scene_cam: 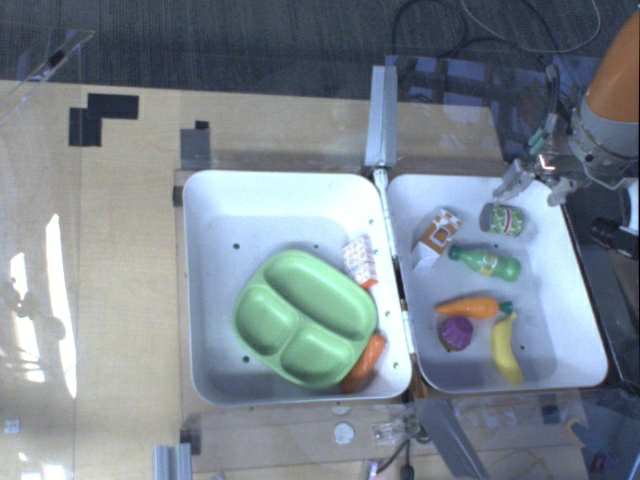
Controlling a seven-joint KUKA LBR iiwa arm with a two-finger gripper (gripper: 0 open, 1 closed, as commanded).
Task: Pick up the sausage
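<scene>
The sausage (pixel 364 361) lies in the left bin (pixel 215 268), near its front right corner, an orange-red piece tilted on a slant. It touches the front right edge of the green divided plate (pixel 300 313), which partly overlaps it, and it sits close to the wall between the two bins. The plate fills the middle of that bin and is tilted, its three compartments bare. Just behind the plate's right edge, a small white packet with red print (pixel 358 258) leans against the dividing wall.

The tool (pixel 532 173) hangs over the back right corner of the right bin (pixel 590 353), well apart from the sausage. Its thin fingers (pixel 512 181) point down and to the left, towards a small green can (pixel 503 219) that lies just below them. The view is too small and blurred to tell how wide the fingers stand, and nothing can be seen between them.

In the right bin, a brown and white carton (pixel 436 236) lies beside the can. A green bottle (pixel 485 261) lies on its side in front of them. Nearer the front are a carrot (pixel 468 308), a purple vegetable (pixel 456 333) and a yellow banana (pixel 505 348), close together. Both bins rest on the pale wooden desk (pixel 100 268).
</scene>
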